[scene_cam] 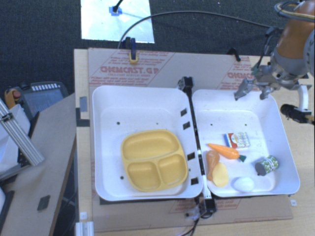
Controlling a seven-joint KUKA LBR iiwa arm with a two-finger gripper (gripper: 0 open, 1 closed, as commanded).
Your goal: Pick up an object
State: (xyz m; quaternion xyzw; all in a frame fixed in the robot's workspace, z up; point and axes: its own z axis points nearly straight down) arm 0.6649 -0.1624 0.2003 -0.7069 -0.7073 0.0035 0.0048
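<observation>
Spread apart and holding nothing, my jaws hang on my two-finger gripper (254,89) above the far rim of the right shallow white plastic bin (280,132), at about one o'clock in the camera view. My pickings cluster toward five o'clock: an orange plastic carrot (224,150), a small printed carton (237,139), a white egg (243,184), a grey-green can (266,165). Crowding could spoil a grasp, I judge; the egg may roll. My grey arm with its orange band (295,33) reaches in from three o'clock, wrist tilted down.
</observation>
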